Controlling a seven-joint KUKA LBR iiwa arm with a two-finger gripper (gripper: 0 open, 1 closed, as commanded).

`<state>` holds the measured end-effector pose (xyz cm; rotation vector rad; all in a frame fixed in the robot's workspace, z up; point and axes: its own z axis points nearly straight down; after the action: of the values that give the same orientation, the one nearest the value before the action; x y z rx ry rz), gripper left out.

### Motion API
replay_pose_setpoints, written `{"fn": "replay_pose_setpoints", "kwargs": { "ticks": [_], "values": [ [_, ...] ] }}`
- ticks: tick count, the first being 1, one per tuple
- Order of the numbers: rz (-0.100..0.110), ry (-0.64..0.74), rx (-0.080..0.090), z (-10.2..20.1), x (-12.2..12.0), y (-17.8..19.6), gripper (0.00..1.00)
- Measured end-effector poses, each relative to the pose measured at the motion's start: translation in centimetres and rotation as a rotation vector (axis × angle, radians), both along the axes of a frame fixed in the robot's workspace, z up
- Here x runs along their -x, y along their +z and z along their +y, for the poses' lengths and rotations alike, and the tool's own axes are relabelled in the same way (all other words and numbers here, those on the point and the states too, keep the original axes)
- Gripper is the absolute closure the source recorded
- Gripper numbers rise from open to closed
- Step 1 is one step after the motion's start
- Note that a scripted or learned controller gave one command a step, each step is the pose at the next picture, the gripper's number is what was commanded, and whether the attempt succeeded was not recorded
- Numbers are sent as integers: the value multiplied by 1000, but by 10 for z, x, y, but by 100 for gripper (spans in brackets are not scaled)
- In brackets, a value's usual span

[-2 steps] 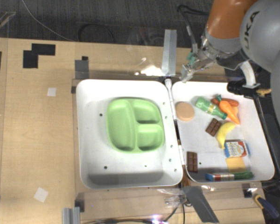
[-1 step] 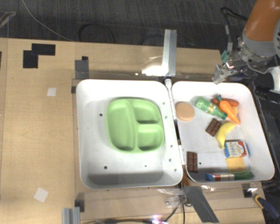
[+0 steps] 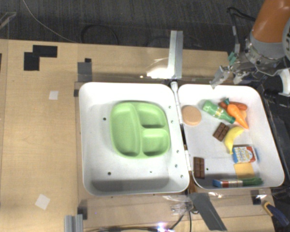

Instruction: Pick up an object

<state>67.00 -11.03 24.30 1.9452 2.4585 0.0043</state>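
The arm (image 3: 275,21) stands above the far edge of the right bin (image 3: 266,115), and its gripper (image 3: 229,71) hangs near that rim, apart from every object, so I judge that no pick is started yet. I cannot tell its state from this view.

The things to pick all lie loose in the right bin, probably poured in without order. A round tan disc (image 3: 191,115) lies flat beside the wall between the bins. A green bottle (image 3: 212,108) lies on its side and touches an orange carrot (image 3: 238,112). Below them are a brown chocolate piece (image 3: 220,131), a curved yellow banana (image 3: 233,137), a small printed carton (image 3: 243,154), a yellow block (image 3: 244,169) and markers (image 3: 237,182) along the near wall. They look like smooth plastic toys.

The left bin (image 3: 89,144) holds a green tray (image 3: 137,128) with three rounded compartments, lying flat in the middle
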Motion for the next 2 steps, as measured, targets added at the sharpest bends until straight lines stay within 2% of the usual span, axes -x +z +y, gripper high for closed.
{"fn": "replay_pose_setpoints", "kwargs": {
  "ticks": [1, 2],
  "values": [
    [-5, 2, 0, -60, 24, -145, 0],
    [-5, -7, 1, -64, 63, -154, 0]
  ]
}}
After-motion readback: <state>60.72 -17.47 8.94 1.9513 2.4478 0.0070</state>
